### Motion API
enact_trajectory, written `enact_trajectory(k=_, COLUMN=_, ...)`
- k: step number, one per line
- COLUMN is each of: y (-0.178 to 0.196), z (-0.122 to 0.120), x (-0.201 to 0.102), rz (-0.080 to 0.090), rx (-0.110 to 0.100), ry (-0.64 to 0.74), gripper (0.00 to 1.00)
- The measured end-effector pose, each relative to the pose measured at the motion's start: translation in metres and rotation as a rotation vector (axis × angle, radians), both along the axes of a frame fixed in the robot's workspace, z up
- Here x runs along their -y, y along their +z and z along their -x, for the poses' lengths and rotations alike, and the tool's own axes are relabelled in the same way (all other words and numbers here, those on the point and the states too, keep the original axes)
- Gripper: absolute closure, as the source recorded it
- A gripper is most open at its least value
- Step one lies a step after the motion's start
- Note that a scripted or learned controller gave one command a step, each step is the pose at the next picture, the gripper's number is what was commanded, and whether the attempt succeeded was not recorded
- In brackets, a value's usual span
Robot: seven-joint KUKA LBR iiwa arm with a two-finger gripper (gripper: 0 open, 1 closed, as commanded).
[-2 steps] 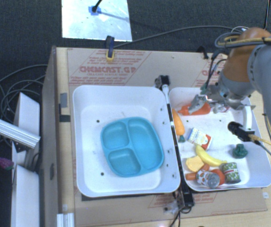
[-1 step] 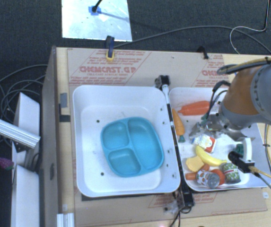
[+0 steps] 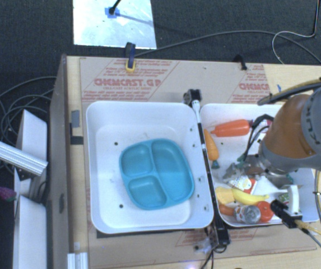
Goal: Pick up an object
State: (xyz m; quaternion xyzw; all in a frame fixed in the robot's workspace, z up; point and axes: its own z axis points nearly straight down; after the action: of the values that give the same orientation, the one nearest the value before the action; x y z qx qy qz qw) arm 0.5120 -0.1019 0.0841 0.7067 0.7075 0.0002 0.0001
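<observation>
Currently my gripper [image 3: 243, 170] sits low in the right bin [image 3: 227, 112], among a banana [image 3: 249, 195], carrot [image 3: 210, 143] and other crowded toys; I cannot tell its state. Risk: the crowding may cause a glancing, failed grasp.

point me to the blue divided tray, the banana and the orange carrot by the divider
blue divided tray [image 3: 156, 174], camera view, centre ridge.
banana [image 3: 250, 197], camera view, middle of its curve.
orange carrot [image 3: 210, 144], camera view, mid-body.
</observation>
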Motion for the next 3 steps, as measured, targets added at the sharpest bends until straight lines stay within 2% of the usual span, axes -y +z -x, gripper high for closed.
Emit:
enact_trajectory(k=1, y=0.011, z=-0.002, x=0.0, rz=0.0, rx=0.004, ry=0.001, gripper=1.0)
enact_trajectory(k=2, y=0.101, z=-0.051, x=-0.057, rz=0.0, rx=0.003, ry=0.003, gripper=1.0)
enact_trajectory(k=3, y=0.117, z=-0.075, x=-0.104, rz=-0.001, rx=0.002, ry=0.005, gripper=1.0)
